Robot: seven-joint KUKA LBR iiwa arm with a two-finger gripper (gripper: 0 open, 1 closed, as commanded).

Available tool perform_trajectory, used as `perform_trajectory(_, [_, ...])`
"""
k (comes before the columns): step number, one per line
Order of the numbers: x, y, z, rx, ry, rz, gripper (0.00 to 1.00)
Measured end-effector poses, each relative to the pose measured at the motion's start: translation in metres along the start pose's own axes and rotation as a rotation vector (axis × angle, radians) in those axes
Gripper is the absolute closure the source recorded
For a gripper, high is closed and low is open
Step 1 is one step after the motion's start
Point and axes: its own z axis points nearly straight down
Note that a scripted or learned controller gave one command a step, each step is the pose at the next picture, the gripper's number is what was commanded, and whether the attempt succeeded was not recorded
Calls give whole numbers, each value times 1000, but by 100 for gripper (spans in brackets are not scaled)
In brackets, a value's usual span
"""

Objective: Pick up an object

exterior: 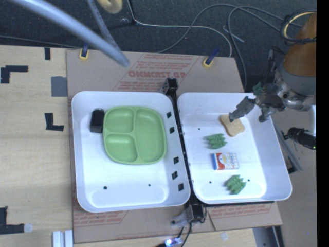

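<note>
The bench carries 2 shallow white bins side by side on a sheet of brown cardboard (pixel 154 68) printed with red lettering. The left bin (pixel 87 189) holds a light green divided plate (pixel 135 135) with 3 compartments, lying flat near the bin's middle, and a small black block (pixel 96 121) just beside the plate's left edge. The right bin (pixel 272 184) holds 4 small things: a tan, bread-like piece (pixel 234 127) toward the far side, a green leafy toy (pixel 216 140) near it toward the bin's middle, a small white card or packet with blue and red print (pixel 225 161) nearer the camera, and a second green leafy toy (pixel 235 184) close to the near rim. These 4 lie apart from one another, roughly in a line running from the far side to the near rim. The arm (pixel 298 60) comes in from the right, its orange band showing at the upper right of the view, and the gripper (pixel 247 109) reaches over the far right part of the right bin. One dark finger (pixel 238 111) slants down toward the tan piece, with its tip at or just above that piece's upper edge; whether it touches cannot be told. How far the gripper is spread cannot be told from this angle, and nothing is seen gripped in it. Black cables (pixel 216 19) loop over the dark floor beyond the bench.
</note>
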Motion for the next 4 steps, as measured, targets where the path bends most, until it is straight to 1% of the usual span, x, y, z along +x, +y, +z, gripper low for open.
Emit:
perform_trajectory(1, [0,2,-6,-11,-2,-3,0])
perform_trajectory(2, [3,1,59,-4,-1,-3,0])
perform_trajectory(3, [5,-1,103,-5,-2,-3,0])
perform_trajectory(4, [11,4,151,-6,-1,-3,0])
